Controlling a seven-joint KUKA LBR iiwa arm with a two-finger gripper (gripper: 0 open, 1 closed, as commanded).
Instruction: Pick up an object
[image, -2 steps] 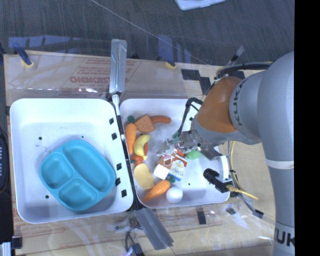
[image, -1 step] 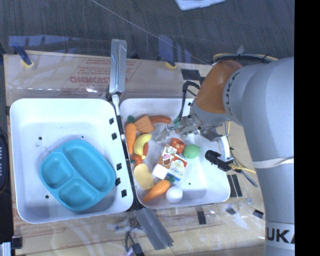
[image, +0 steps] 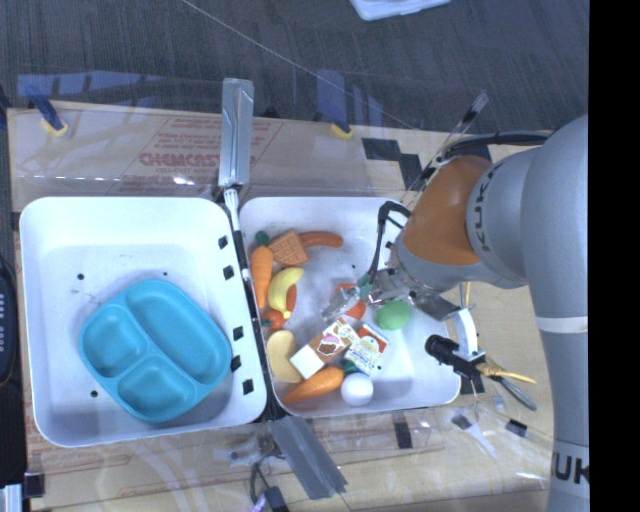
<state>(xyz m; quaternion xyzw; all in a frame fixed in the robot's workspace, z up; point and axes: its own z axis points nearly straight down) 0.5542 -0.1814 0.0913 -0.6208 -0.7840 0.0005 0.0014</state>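
The right bin (image: 425, 385) holds a heap of toy food. Along its left side lie a carrot (image: 262, 275), a yellow banana (image: 285, 290), a brown waffle piece (image: 288, 247) and a sausage (image: 322, 240). Nearer the front are two small printed cartons (image: 347, 345), a second carrot (image: 318, 385), a white egg (image: 357, 390) and a pale slice (image: 279, 352). My gripper (image: 362, 295) is lowered into the middle of this bin, just above the cartons, with a green ball (image: 394, 315) to its right. A small orange piece touches the gripper's tip, and I see nothing clearly held.
The left bin (image: 60, 230) holds a blue divided plate (image: 155, 347). A metal divider post (image: 236, 130) stands between the bins at the back. The arm's grey body and orange band (image: 445, 215) cover the right bin's right edge.
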